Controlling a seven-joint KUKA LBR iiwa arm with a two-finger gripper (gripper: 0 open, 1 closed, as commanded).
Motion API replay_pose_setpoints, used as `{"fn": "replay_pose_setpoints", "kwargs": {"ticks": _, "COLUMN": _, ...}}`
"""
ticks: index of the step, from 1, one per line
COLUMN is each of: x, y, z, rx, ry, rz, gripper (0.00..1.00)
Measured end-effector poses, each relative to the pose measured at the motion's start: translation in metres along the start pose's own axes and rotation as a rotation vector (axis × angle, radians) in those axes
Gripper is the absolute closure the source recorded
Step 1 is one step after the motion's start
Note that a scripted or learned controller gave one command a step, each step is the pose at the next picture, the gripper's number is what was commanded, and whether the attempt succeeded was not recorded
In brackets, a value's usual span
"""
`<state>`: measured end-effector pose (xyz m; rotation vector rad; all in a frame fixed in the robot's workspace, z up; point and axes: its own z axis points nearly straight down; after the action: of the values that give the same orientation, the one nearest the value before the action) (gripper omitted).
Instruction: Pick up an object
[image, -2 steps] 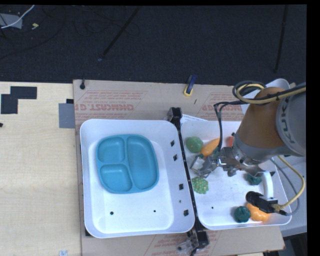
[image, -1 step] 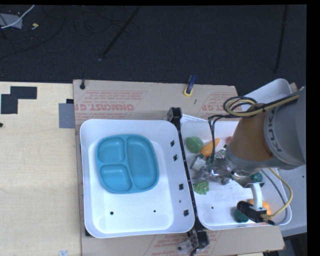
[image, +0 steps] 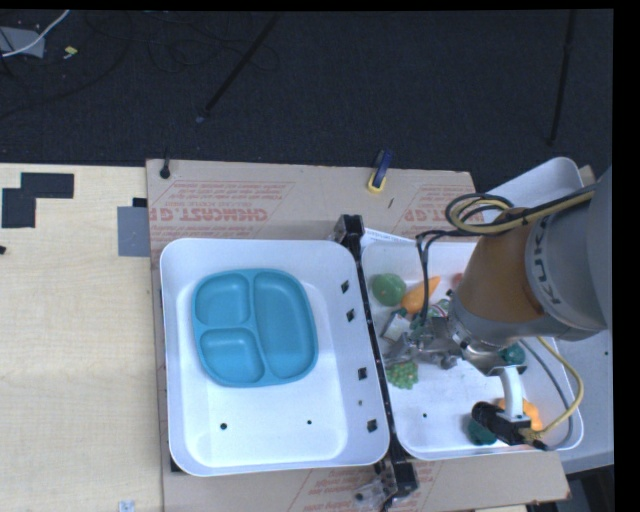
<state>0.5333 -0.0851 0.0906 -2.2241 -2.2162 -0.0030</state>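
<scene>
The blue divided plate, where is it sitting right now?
The blue divided plate lies in the left white bin, toward its upper half. The arm's pincer works over the right bin, beside the divider.

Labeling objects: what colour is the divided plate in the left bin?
Light blue; the divided plate shows clearly in the camera view.

We note the arm (image: 560, 270) has a grey casing bearing dark lettering, with a broad orange band (image: 500, 275) above the wrist. We record yellow and black cables (image: 480, 212) looping over the band. The gripper (image: 405, 340) is a dark metal assembly with exposed wiring.
</scene>
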Motion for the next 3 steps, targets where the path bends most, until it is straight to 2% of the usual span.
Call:
{"fn": "replay_pose_setpoints", "kwargs": {"ticks": 1, "x": 0.000, "y": 0.001, "z": -0.011, "rx": -0.001, "ry": 0.002, "rz": 0.006, "gripper": 1.00}}
{"fn": "replay_pose_setpoints", "kwargs": {"ticks": 2, "x": 0.000, "y": 0.009, "z": -0.056, "rx": -0.001, "ry": -0.003, "rz": -0.004, "gripper": 1.00}}
{"fn": "replay_pose_setpoints", "kwargs": {"ticks": 3, "x": -0.002, "y": 0.007, "z": -0.119, "rx": -0.002, "ry": -0.003, "rz": -0.004, "gripper": 1.00}}
